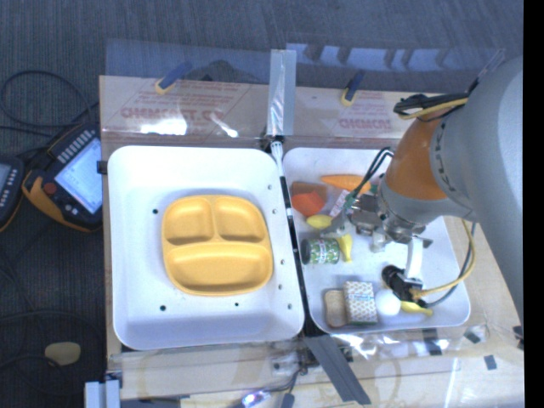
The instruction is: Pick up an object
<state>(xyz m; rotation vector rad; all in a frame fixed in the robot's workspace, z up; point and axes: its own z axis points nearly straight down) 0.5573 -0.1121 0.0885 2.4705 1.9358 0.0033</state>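
Cables and a lit handset (72, 177) lie left of the table. Left bin (123, 228) holds a yellow tray (217, 243). Right bin (455, 308) holds a green can (321, 251), orange pieces, wrapped block (360, 302). Jaws (380, 236) hang beside the can; grip unclear. Writing unreadable.

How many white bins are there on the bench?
2. The left bin holds a yellow divided plate. The right bin holds small food items; the arm covers part of it.
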